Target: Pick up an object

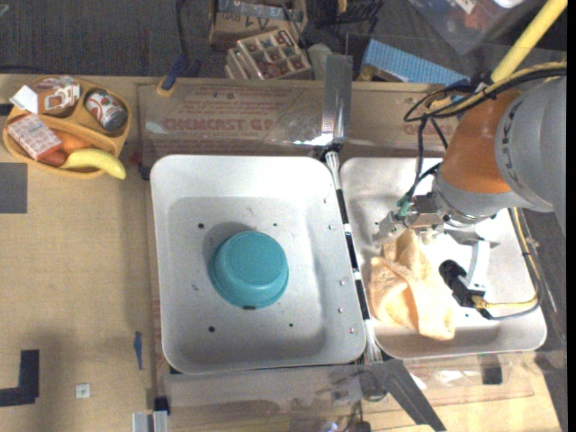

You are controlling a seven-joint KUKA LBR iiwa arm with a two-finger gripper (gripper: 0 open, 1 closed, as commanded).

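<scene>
I see a soft, pale yellow-orange cloth (pixel 409 286) crumpled in the right bin (pixel 531 336), bunched into loose folds with a limp, fabric-like surface. It lies against that bin's left wall and spreads toward the front edge. The gripper (pixel 400 223) sits at the cloth's upper end, apparently touching or just above its top folds; the wrist and arm (pixel 504 151) cover it from the right, so I cannot tell how the tool is set or whether any cloth is caught in it. The arm is smooth grey metal with an orange band, trailing black and yellow cables. In the left bin (pixel 180 331), well apart from the tool, a teal bowl (pixel 250 268) rests upside down, round and smooth, hard-looking. Both bins are shallow, white and rounded at the corners.
</scene>
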